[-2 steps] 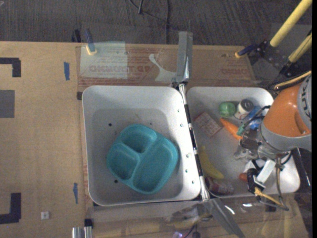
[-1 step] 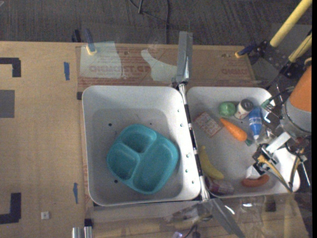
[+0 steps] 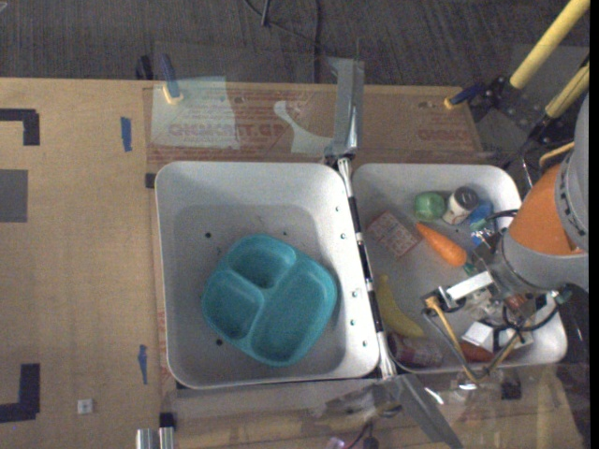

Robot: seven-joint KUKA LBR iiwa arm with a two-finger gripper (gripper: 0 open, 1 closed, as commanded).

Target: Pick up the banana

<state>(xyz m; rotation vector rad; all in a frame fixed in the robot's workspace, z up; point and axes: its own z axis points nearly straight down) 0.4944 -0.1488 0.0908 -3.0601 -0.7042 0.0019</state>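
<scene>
Yellow banana (image 3: 397, 312), unpeeled, gently curved, lying flat in the right bin, close along that bin's left wall, toward its front left corner, lengthwise front to back, free of the claw

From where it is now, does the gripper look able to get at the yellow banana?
Probably yes. The yellow banana lies along the right bin's left wall with its top uncovered, and the gripper hangs just beside it. The wall may crowd one finger.

Tan bench top (image 3: 75, 279), dark floor (image 3: 112, 17) beyond.
</scene>
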